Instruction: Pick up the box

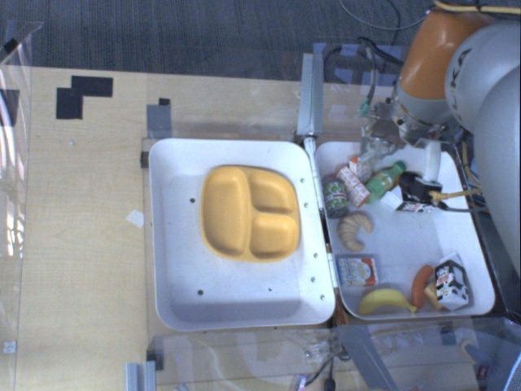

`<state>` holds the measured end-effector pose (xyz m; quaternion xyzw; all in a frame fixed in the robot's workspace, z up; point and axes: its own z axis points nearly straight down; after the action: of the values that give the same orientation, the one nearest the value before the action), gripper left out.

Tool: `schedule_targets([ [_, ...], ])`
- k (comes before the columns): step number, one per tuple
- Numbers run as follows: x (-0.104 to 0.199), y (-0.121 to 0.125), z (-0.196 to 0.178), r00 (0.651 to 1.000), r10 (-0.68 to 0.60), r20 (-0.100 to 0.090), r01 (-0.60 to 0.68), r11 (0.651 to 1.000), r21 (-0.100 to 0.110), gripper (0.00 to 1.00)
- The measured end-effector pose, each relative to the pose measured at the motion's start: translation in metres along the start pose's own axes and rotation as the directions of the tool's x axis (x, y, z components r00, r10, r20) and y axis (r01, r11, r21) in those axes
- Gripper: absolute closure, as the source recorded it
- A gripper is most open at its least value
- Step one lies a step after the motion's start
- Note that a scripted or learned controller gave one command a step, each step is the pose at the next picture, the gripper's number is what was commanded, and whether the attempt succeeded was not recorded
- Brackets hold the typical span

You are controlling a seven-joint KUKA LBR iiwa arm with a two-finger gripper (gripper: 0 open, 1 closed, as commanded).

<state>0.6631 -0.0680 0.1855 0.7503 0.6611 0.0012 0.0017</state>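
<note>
Reaching into the far end of the right bin point(480, 243), the pincer point(379, 147) hangs above a knot of items, and whether it is open or closed I cannot tell, since the wrist and its fittings hide that part. Nothing can be seen held in it.

Two things could answer to "box": a flat printed carton point(356, 270) lying well nearer the camera than the pincer, and a small black-and-white carton point(450, 285) at the bin's near right corner, well apart from the pincer. Which one the task means is my guess; neither sits under the pincer now.

Risks, as I judge them: directly below and just beside the pincer lie a green bottle point(384, 179), a red-and-white packet point(354, 183) and a dark green can point(335, 195), touching or nearly so. Descending here would likely catch one of those instead. The croissant point(353, 228) lies between the pincer and the flat carton. That carton lies flat near the wall shared with the left bin point(167, 243), leaving little room on that side; a banana point(385, 300) lies just beyond it.

Open floor lies in the bin's middle, toward the camera from the pincer
</note>
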Motion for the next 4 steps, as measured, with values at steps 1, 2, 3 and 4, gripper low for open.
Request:
schedule_targets([
  [1, -0.013, 0.008, 0.08, 0.944, 0.33, -0.002, -0.33, 0.944, -0.003, 1.0],
  [2, -0.011, 0.01, 0.067, 0.946, 0.323, -0.004, -0.323, 0.946, -0.008, 1.0],
  [3, -0.01, 0.012, 0.054, 0.949, 0.317, -0.005, -0.317, 0.948, -0.013, 1.0],
  [4, -0.032, 0.011, 0.011, 0.939, 0.344, -0.001, -0.344, 0.939, -0.002, 1.0],
])
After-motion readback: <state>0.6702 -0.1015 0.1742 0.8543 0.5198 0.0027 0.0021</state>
